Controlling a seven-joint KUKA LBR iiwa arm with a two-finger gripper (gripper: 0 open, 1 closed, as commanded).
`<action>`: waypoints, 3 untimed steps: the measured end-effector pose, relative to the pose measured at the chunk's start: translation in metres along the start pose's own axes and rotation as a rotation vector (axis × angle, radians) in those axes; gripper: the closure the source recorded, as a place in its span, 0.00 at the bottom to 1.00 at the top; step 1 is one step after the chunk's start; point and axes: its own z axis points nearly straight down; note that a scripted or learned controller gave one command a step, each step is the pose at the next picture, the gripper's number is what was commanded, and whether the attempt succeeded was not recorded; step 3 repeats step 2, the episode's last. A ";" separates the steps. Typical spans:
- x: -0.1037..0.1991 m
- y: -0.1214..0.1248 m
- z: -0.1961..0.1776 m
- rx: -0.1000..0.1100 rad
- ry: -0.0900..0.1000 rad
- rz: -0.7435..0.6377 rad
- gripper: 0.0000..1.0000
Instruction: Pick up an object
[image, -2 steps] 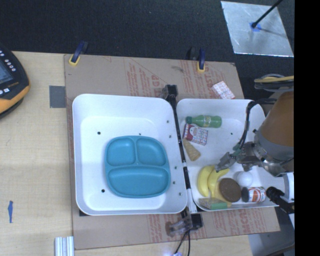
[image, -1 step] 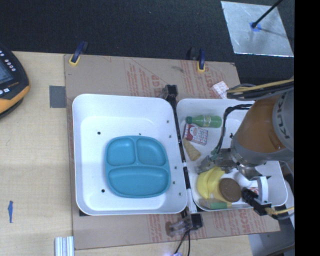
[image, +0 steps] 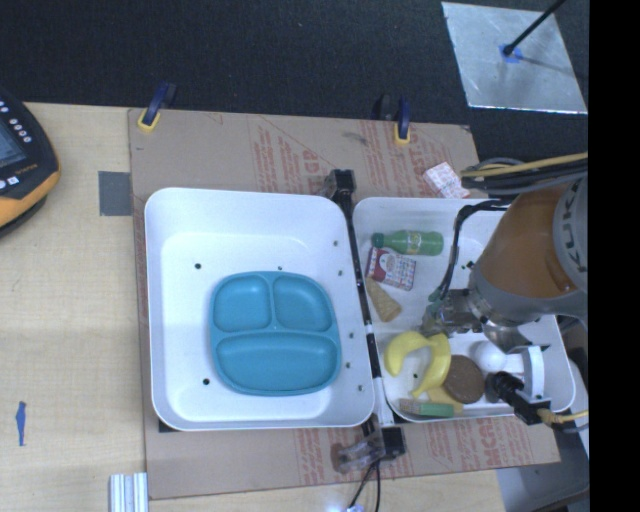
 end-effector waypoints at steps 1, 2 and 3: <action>0.032 0.049 -0.106 -0.008 0.002 -0.002 1.00; 0.074 0.037 -0.113 0.007 0.003 -0.001 1.00; 0.074 0.037 -0.113 0.007 0.003 -0.001 1.00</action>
